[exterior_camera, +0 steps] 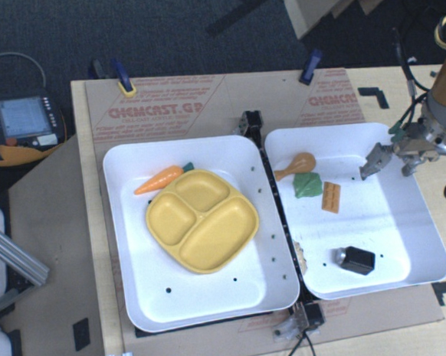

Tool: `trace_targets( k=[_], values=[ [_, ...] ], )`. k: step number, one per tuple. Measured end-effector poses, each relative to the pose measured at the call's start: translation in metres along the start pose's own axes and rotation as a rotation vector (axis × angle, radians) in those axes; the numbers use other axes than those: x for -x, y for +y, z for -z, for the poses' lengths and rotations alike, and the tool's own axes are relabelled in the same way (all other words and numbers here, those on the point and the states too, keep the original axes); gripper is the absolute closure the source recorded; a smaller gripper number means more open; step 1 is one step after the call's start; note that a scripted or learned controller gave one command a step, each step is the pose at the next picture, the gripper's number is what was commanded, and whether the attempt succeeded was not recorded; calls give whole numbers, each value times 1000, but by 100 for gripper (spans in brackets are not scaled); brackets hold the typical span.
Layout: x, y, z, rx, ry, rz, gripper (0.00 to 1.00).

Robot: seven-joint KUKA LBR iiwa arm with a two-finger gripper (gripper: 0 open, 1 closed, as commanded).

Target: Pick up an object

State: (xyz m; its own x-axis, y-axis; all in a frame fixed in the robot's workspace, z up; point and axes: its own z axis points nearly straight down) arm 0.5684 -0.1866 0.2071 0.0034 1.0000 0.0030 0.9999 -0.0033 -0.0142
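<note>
My gripper (392,165) hangs over the right part of the right bin (411,220), fingers spread open with nothing between them. In that bin lie a tan drumstick-shaped piece (296,164), a green lump (307,184), a small orange block (331,197) and a black and silver object (357,259) near the front. All of them are left of or in front of the gripper and apart from it. The left bin (132,242) holds a yellow divided plate (202,219) and an orange carrot (158,179) beside the plate's back left edge.
The bins sit on a cardboard sheet (201,98) held by blue clamps (125,77) at the back. A handheld control pendant (20,124) lies off the bench at the far left. Cables and the arm's wrist (441,122) crowd the right edge.
</note>
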Motion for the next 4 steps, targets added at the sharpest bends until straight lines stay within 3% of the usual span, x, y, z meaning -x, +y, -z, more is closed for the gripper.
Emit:
trace_targets(
  k=[1,3,4],
  values=[
    [-1,3,8,14,-3,4,0],
    [-6,8,-108,8,-1,4,0],
    [-6,10,-119,14,-1,4,0]
  ],
)
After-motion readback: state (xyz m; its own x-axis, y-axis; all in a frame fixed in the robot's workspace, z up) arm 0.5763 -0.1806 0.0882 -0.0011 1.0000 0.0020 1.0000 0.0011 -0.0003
